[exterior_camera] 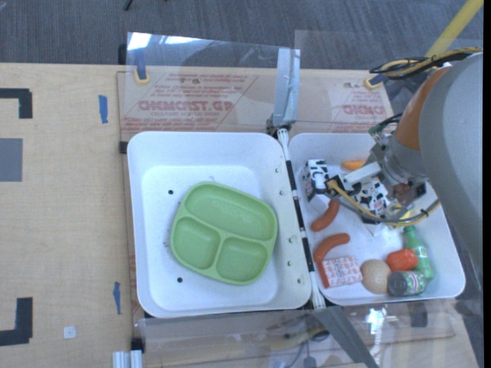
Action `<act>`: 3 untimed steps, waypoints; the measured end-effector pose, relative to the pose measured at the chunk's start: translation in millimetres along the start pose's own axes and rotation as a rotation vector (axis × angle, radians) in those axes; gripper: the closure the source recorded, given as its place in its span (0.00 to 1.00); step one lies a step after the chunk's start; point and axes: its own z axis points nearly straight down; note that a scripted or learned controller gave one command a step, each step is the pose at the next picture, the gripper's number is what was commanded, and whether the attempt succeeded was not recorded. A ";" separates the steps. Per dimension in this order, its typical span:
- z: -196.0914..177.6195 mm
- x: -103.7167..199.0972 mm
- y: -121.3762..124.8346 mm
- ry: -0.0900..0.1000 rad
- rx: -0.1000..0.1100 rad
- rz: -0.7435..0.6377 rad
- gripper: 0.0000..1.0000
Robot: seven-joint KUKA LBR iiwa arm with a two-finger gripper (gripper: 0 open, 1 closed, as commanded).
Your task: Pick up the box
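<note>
box [340,270] | red-white, lying flat | right bin, front edge, beside sausage [331,245]

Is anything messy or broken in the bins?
Nothing looks broken or spilled. The toys in the right bin lie jumbled, and the green plate sits a bit crooked in the left bin.

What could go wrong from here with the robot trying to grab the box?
The box lies flat, hemmed in by a sausage and an egg-like ball, so fingers may catch those instead. The gripper sits over the cow toys, away from the box, and could knock them while moving across.
</note>
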 end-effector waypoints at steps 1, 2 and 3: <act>-13.6 48.3 54.4 -0.028 0.021 0.024 0.00; 20.6 43.5 -5.4 -0.030 0.021 0.172 0.00; 19.2 27.7 -29.7 -0.030 0.020 0.174 0.00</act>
